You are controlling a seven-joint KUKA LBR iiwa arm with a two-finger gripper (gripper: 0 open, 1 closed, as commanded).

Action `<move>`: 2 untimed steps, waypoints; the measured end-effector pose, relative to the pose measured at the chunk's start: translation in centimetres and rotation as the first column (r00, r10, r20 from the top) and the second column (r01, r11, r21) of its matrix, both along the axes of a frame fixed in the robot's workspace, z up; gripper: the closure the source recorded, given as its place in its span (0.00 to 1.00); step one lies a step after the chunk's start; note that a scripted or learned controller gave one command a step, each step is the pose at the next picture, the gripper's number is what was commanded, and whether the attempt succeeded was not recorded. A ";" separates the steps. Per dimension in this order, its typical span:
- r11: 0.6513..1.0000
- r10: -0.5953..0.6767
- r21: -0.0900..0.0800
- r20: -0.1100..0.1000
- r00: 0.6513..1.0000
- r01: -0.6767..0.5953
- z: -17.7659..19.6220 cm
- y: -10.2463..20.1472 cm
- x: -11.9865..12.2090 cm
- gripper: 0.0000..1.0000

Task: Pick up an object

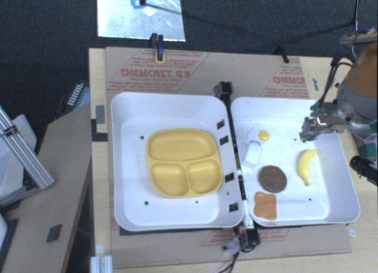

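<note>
Brown worktop sheet (155, 72), printed "CHEMCAST".
Hand (310, 129) hangs over right bin's (333, 198) far right corner, grip cannot be told; banana (306, 166) lies apart, by the right edge.

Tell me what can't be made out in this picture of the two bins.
All in the camera view:
1. The gripper is small and blurred, so whether it holds anything is unclear.
2. The arm is cut off by the right edge.
3. The white item in the right bin blends into the white floor, so its shape is lost.
4. The small yellow item is too small to identify.
</note>
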State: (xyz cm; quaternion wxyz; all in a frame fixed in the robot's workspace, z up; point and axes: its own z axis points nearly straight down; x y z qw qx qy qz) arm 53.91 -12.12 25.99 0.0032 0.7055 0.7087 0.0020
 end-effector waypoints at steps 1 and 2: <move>1.000 0.004 0.003 -0.006 1.000 -0.004 -1.4 4.4 1.5 1.00; 1.000 0.006 0.003 -0.005 1.000 -0.006 -2.3 9.7 4.3 1.00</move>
